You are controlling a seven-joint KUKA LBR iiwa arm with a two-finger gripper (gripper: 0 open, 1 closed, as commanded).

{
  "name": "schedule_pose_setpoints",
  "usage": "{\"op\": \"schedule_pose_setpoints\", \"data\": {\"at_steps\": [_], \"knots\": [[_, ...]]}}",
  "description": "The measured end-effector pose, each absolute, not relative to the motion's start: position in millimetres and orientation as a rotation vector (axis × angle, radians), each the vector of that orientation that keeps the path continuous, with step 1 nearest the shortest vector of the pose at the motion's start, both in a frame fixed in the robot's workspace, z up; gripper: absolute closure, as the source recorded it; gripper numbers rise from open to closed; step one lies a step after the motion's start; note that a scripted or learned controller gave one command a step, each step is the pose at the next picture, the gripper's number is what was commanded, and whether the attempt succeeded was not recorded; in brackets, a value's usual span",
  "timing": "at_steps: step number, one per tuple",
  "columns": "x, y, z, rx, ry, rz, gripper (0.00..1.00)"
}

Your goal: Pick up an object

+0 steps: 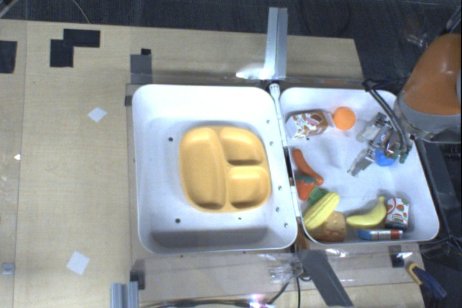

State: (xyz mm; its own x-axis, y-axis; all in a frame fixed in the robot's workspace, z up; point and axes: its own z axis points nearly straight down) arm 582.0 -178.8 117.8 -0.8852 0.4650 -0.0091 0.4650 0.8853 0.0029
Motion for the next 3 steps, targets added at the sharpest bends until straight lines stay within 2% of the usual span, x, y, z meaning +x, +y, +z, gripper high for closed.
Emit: {"op": "schedule_pose_setpoints", "data": {"at_steps": [1, 2, 3], "knots": [[563.5, -205.5, 107.6, 0.956, 2.983, 0.001, 0.0], [548.2, -161.3, 99.5, 1.17, 2.911, 0.004, 0.0], [584.1, -183.6, 98.2, 1.956, 2.463, 0.019, 0.0]]}}
